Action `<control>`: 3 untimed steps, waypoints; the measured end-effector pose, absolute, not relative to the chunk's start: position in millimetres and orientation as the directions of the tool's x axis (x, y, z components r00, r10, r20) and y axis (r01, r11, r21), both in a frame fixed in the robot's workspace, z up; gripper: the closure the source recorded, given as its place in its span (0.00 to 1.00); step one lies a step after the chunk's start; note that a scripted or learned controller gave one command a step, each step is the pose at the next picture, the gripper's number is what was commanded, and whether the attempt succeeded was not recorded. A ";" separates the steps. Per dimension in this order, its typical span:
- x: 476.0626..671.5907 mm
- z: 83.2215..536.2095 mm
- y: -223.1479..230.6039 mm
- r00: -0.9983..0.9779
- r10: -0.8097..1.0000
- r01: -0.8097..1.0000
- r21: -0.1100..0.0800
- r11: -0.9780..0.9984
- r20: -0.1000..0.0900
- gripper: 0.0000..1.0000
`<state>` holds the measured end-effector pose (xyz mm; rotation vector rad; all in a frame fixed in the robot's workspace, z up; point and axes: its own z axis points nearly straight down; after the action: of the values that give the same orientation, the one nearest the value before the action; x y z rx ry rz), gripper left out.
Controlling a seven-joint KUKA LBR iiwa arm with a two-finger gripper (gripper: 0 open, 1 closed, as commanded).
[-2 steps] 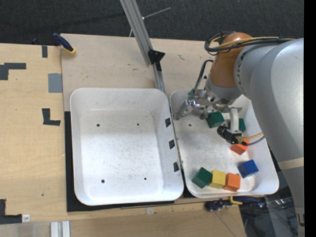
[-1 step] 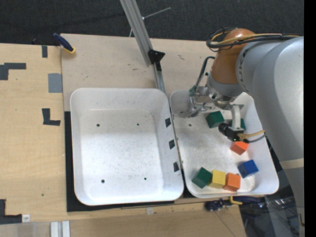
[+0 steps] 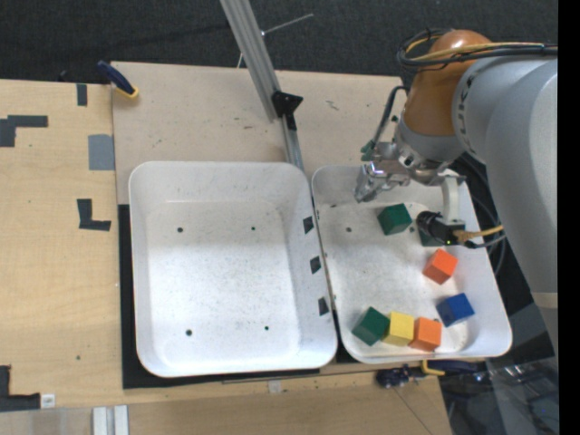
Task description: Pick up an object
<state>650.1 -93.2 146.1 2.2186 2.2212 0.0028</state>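
The gripper (image 3: 369,188) hung at the upper part of the right bin (image 3: 340,270); whether its claw was spread or pressed together could not be told. The approach step appeared in hand. The nearest target, a matte dark green cube (image 3: 394,218), lay just right-below, requiring realignment and descent.

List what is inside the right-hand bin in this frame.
The right bin holds six blocks: a dark green block near the gripper, an orange block, a blue block, and a green-yellow-orange row. The arm hides its far right corner.
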 end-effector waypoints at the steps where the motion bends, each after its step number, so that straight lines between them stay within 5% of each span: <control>1: 660.1 201.2 -87.0 -0.002 1.000 1.000 0.005 0.002 0.000 1.00; 3: 664.1 280.4 -79.0 -0.001 1.000 1.000 0.001 0.001 0.000 1.00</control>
<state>664.1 -79.0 280.4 2.2194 2.2224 0.0015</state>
